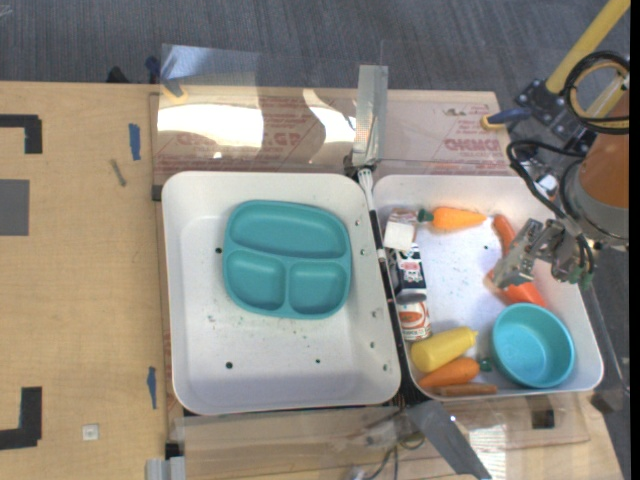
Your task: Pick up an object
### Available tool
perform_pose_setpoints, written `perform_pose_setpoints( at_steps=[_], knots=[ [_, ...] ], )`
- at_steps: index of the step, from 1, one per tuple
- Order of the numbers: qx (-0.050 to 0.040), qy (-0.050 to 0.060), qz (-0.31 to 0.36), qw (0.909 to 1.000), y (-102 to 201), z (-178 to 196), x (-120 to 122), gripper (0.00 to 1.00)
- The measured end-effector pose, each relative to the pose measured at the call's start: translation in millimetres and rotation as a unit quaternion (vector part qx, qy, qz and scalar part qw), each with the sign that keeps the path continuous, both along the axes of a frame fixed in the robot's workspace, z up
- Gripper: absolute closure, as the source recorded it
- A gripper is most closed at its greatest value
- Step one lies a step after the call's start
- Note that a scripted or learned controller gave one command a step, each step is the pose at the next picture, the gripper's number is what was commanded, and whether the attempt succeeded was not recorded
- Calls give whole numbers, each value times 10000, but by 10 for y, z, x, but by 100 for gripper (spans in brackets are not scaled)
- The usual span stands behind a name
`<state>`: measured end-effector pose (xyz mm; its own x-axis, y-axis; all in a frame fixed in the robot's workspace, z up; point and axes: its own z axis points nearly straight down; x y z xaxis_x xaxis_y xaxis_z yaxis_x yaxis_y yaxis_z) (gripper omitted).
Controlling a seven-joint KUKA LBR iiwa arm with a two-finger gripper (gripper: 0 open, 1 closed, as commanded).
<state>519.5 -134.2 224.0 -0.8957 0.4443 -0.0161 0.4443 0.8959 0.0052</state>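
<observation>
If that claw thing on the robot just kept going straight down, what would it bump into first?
Most likely the orange object lying right under the gripper in the right bin; height is hard to judge from this slanted view.

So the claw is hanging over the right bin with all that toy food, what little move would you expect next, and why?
Probably a short drop straight down. The gripper hangs right over an orange piece beside the blue bowl in the right bin, so that piece looks like the nearest thing to pick.
</observation>
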Motion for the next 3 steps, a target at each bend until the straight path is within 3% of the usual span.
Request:
perform_pose_setpoints(
  at_steps=[1, 2, 3],
  knots=[
    [12, 69, 119, 9999, 225, -1029, -390, 100],
    [-16, 37, 1040, 9946, -241, -330, -169, 100],
    [12, 47, 805, 9967, 365, -287, 385, 100]
  ],
)
